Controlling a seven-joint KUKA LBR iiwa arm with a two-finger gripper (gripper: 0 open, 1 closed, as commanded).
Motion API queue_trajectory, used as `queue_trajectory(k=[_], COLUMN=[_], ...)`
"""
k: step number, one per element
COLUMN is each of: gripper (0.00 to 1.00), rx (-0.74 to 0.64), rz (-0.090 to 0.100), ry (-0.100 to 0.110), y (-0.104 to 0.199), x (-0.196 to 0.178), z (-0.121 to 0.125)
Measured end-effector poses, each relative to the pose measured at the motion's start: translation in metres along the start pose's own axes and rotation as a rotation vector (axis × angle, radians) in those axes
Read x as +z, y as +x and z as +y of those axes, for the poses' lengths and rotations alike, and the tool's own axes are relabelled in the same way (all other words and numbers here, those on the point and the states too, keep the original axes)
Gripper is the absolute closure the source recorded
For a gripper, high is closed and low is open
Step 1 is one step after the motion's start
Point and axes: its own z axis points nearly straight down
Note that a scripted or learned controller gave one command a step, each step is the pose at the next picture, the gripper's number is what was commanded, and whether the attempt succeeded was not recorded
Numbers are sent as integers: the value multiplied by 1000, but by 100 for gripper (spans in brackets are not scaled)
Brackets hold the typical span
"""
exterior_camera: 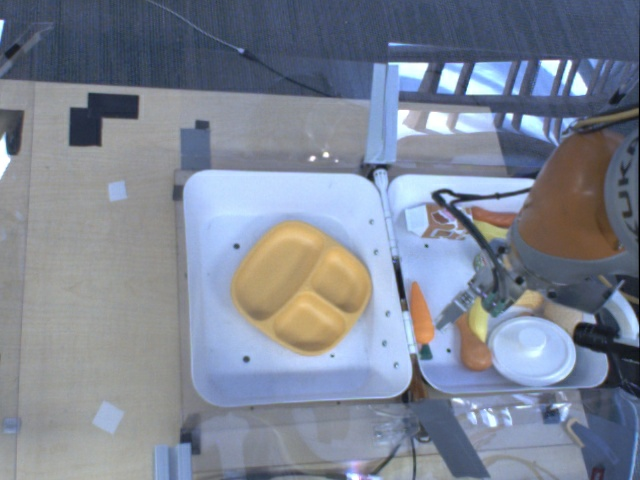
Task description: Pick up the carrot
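The carrot [421, 313] lies just left of the tool [462, 310], against the right bin's [440, 373] left wall. The tool hovers beside it, approach step; whether it is apart, I cannot tell. Next: shift left, descend, close.

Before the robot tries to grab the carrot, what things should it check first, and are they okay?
1. Carrot in plain sight, lying along the left wall of the right bin: ok.
2. Gripper above the same bin as the carrot: ok.
3. Gripper lined up over the carrot: not ok, it sits to the carrot's right.
4. Carrot between the fingers: not ok, it lies apart from them.
5. Room around the carrot: not ok, the bin wall crowds its left side.
6. Neighbours out of the way: cannot tell, an orange item and a white lid lie close.
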Motion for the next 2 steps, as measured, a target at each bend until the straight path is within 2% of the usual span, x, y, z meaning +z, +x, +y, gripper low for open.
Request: queue_trajectory(k=[1,2], gripper=[0,0], rx=[158,297], rz=[1,1], ry=[1,2], y=[38,36], x=[1,2], z=[32,31])
